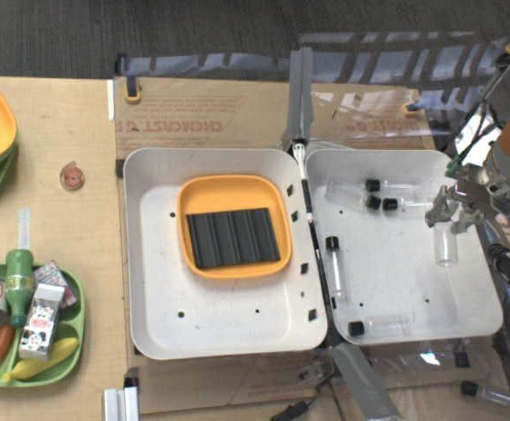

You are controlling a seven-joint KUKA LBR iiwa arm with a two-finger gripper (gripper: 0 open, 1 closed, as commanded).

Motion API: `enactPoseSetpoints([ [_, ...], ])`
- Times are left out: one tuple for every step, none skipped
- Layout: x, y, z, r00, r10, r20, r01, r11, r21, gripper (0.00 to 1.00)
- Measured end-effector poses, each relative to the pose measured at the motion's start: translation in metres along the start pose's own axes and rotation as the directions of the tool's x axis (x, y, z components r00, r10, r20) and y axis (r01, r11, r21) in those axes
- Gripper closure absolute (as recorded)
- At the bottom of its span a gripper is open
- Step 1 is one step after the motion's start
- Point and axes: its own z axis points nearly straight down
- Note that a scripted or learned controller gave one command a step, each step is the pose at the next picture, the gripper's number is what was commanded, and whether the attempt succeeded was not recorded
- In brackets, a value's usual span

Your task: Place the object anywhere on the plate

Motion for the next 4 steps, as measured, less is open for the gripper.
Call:
enactPoseSetpoints([
  [-0.005,0.062,-0.029,0.984,-0.178,0.001,0.178,0.984,-0.002,1.0],
  [0.0,0.129,-0.064,0.931,-0.365,0.001,0.365,0.931,-0.002,1.0],
  [-0.01,0.132,-0.112,0.797,-0.604,0.003,0.604,0.797,-0.004,1.0],
  [-0.009,0.132,-0.176,0.719,-0.695,0.003,0.695,0.719,-0.004,1.0],
])
